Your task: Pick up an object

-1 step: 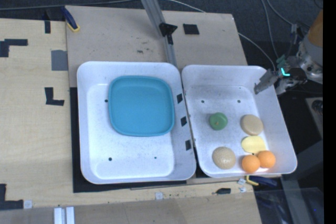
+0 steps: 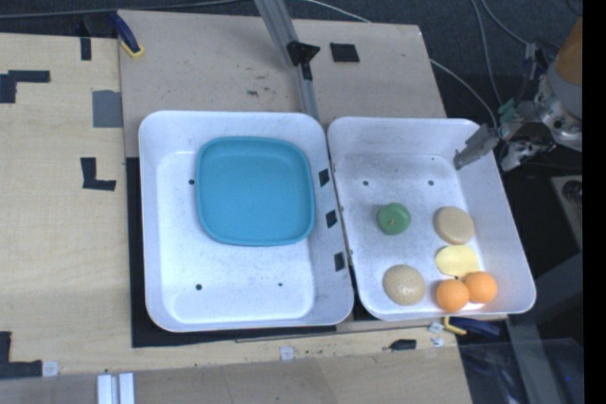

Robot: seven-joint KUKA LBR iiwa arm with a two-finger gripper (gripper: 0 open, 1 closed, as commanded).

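Observation:
The right bin holds several small objects: a green round piece, a tan oval, a yellow piece, a beige round one and two orange balls. My gripper hangs at the bin's upper right rim, above and to the right of these objects, apart from all of them. Its fingers look spread with nothing between them.
The left bin carries a blue square plate. A metal post slants across the bench behind the bins. Cables run over the dark floor at the upper right. Tape marks dot the wooden bench at left.

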